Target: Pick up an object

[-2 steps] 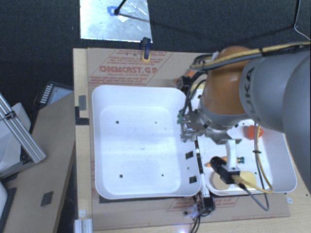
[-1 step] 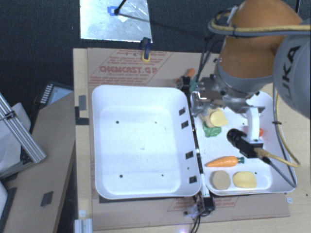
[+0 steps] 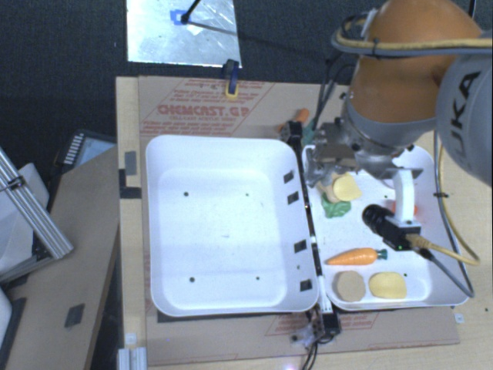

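Overhead, the arm's gripper [image 3: 339,164] hung over the right bin [image 3: 443,287]; its grip state could not be told, and carrot [image 3: 356,257] lay unpicked.

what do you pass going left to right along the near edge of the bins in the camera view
left white bin → black clips on the divider → round tan piece → yellow piece → right bin's near right rim. The carrot lies just behind the tan and yellow pieces.
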